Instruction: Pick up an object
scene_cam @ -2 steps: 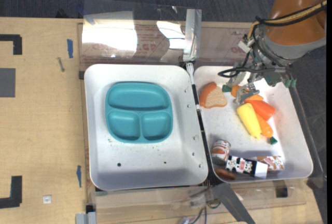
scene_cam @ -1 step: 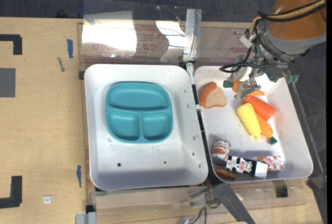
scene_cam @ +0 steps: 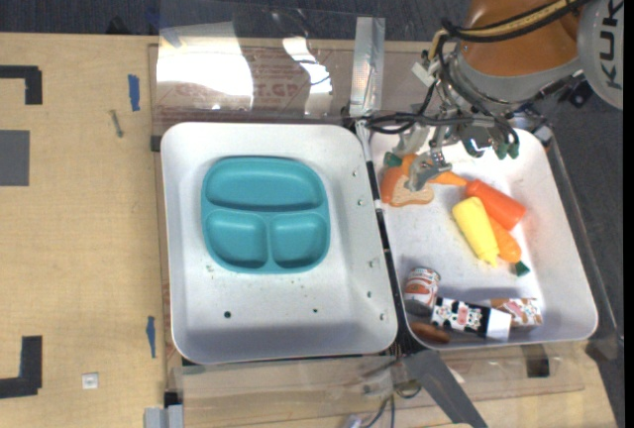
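Note:
My gripper point(scene_cam: 426, 170) hangs below the orange-banded wrist point(scene_cam: 520, 0) over the back left corner of the right bin point(scene_cam: 565, 218). Its tip is at a flat orange piece point(scene_cam: 398, 186) lying against the bin's left wall, and I cannot tell whether it touches it. To the right lie an orange carrot point(scene_cam: 497, 203), a yellow oblong toy point(scene_cam: 475, 228) and a second carrot with a green end point(scene_cam: 511, 253). Near the front edge sit a small striped can point(scene_cam: 423, 284), a black and white bottle point(scene_cam: 468, 317) and a small wrapped item point(scene_cam: 522, 311).
The left bin point(scene_cam: 188, 317) holds a teal divided plate point(scene_cam: 264, 213). A clear plastic panel point(scene_cam: 267, 59) stands behind the left bin. Cables point(scene_cam: 475, 134) dangle around the wrist above the right bin's back edge. Wooden bench point(scene_cam: 69, 248) extends to the left.

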